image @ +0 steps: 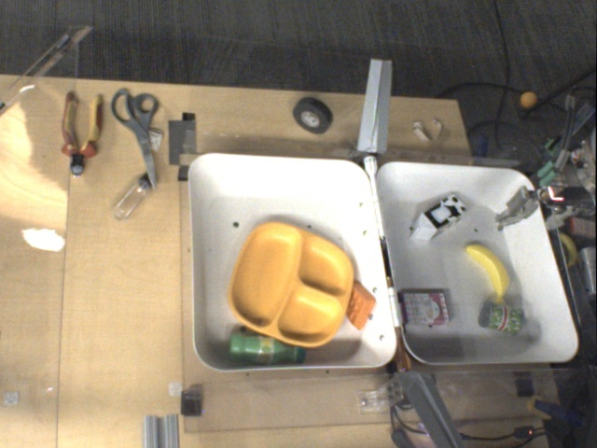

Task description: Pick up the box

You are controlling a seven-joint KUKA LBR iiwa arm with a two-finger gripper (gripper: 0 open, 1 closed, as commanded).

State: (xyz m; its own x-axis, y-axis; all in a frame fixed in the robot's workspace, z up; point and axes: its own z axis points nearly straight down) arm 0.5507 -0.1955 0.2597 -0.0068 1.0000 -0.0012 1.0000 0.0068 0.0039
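wooden bench holds two white bins; the box (424, 307) lies flat low-left in the right bin (560, 343), likely light and stiff, best pinched across its short edges. gripper (515, 209) state unclear.

Gripper (516, 209) at far right, reaching leftward, apparently holding nothing.

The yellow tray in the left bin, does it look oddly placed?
Yes. The yellow tray lies tilted, on top of a green can on its side and against an orange packet, not flat on the bin floor.
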